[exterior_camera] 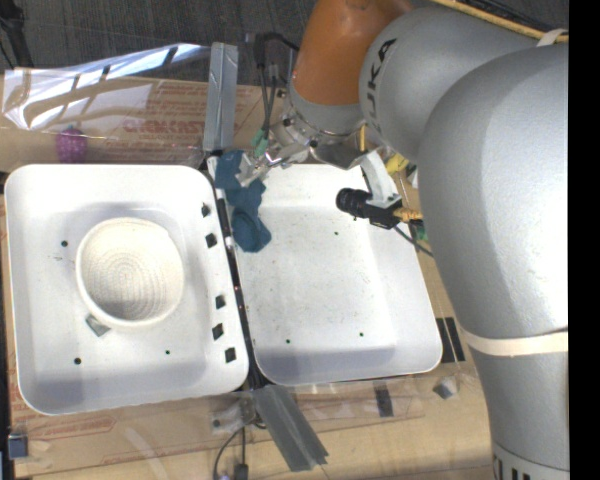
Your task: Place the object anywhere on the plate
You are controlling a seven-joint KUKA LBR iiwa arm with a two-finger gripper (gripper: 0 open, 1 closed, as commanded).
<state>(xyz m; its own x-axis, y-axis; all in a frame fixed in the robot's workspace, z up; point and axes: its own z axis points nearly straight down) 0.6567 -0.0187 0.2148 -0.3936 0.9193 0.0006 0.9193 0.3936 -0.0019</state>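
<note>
1. Two shallow white plastic bins sit side by side on the bench: the left bin (40, 368) and the right bin (380, 338), divided by a dark strip with clips.
2. A round, off-white ribbed plate (130, 268) lies in the left bin, a little left of its centre, with nothing on it.
3. The task's thing, a crumpled dark blue cloth (245, 213), lies at the upper left corner of the right bin, just beside the divider; its top edge reaches up toward the gripper.
4. The grey arm with its orange band (335, 43) leans in from the right, and the two-finger gripper (258, 160) hangs at the upper end of the cloth, touching or almost touching it.
5. Whether the gripper is clenched on the fabric or released I cannot tell: the metal parts there are small and cluttered, and no fold is plainly seen pinched.
6. By my judgement the step in hand is the pick-up; the cloth is not yet carried and remains well apart from the plate.
7. The next move calls for a firm pinch on the cloth, a lift high enough to clear the divider, a traverse to the left over the plate, and a release there.
8. The risk is that limp fabric slips free or drags on the divider.
</note>
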